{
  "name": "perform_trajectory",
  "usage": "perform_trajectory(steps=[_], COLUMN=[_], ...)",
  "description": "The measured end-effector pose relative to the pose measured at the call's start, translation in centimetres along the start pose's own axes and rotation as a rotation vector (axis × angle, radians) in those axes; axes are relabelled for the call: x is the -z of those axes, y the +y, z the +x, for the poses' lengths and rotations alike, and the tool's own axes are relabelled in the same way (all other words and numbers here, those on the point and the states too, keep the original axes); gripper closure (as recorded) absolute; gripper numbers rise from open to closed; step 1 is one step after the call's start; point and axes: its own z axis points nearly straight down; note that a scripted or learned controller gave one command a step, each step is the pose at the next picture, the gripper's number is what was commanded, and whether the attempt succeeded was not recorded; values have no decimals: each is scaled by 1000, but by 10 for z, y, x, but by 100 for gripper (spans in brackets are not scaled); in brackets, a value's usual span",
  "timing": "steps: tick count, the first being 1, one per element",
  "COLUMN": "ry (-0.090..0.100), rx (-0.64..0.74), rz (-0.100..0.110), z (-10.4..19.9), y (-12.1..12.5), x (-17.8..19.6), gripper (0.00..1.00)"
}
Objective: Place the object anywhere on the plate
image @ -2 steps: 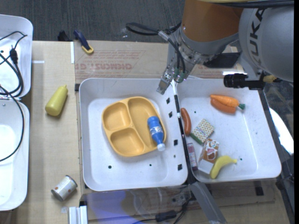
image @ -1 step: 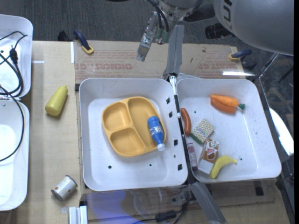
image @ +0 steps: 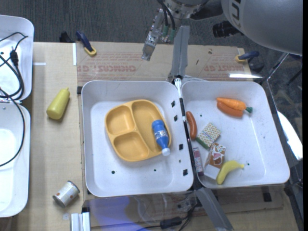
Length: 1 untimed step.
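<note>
Nearest the camera, a small metal can (image: 65, 193) lies on the bench at about seven o'clock, just outside the left bin (image: 94, 170). Within that bin sits a yellow divided plate (image: 125, 129), and a blue bottle (image: 160, 135) rests on the plate's three o'clock rim, cap toward five o'clock. Up at twelve o'clock the gripper (image: 149, 46) hangs above the cardboard with nothing between its fingers, though whether they are spread or closed I cannot tell; the right bin (image: 269, 129) holds a carrot (image: 232, 106), a sausage (image: 191, 124) and a banana (image: 228, 171)
</note>
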Motion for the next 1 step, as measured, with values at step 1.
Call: perform_trajectory(steps=[1], ry=[5], rx=[59], rz=[0], z=[20], y=[39], x=[-22], gripper=[100])
